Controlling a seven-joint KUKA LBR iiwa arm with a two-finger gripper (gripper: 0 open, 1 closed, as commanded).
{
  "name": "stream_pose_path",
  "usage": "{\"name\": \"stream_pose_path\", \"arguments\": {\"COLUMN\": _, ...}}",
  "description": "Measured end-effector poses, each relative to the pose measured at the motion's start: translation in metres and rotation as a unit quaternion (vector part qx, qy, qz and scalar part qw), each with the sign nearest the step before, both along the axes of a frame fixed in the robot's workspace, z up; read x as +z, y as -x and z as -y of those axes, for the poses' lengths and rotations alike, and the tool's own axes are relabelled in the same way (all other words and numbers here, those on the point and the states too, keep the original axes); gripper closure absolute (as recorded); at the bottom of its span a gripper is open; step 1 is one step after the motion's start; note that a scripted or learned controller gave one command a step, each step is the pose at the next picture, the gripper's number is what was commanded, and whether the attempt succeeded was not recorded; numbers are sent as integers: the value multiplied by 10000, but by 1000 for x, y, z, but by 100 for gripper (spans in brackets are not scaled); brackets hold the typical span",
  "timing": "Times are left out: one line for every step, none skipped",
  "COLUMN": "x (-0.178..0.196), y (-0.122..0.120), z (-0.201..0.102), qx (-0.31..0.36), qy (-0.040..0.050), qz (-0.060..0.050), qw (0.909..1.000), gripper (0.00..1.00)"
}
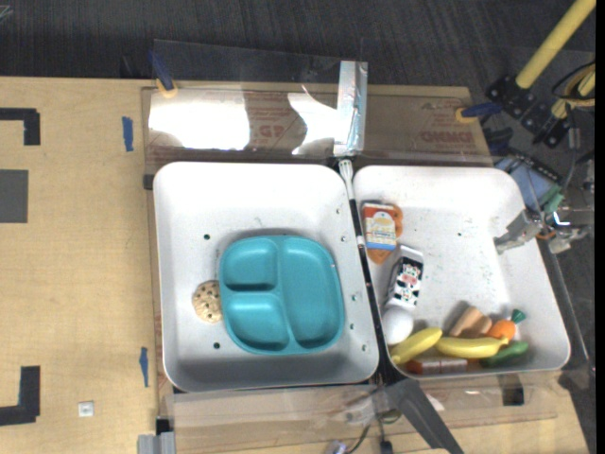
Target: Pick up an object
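White plastic bins sit side by side on my bench, and I read the left bin (180, 197) as carrying a teal divided plate (281, 292) near its front edge, with a cookie (207, 301) just beside the plate's left side.

On my feed the right bin (454, 192) holds the rest. An orange pouch (381, 229) lies close to the bin's left wall, towards the back. Just in front of it a small white bottle (405, 285) with a printed label lies tilted, and a white rounded object (397, 328) sits in front of that. Along the front edge I see a yellow banana (454, 345), with a brown wedge-shaped piece (464, 320), a carrot (504, 329) and something green (513, 350) bunched against it towards the front right corner.

From my seat the gripper (518, 233) hangs over the right edge of the right bin, well apart from the items at the front. I cannot tell how it is set, and I see nothing in it.
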State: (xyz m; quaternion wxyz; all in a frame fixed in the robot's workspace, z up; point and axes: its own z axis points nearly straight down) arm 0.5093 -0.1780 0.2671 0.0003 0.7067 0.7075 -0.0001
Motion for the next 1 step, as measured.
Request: {"name": "stream_pose_path", "arguments": {"x": -83, "y": 31, "z": -50, "qx": -45, "qy": -15, "qz": -37, "qw": 10000, "gripper": 0}}
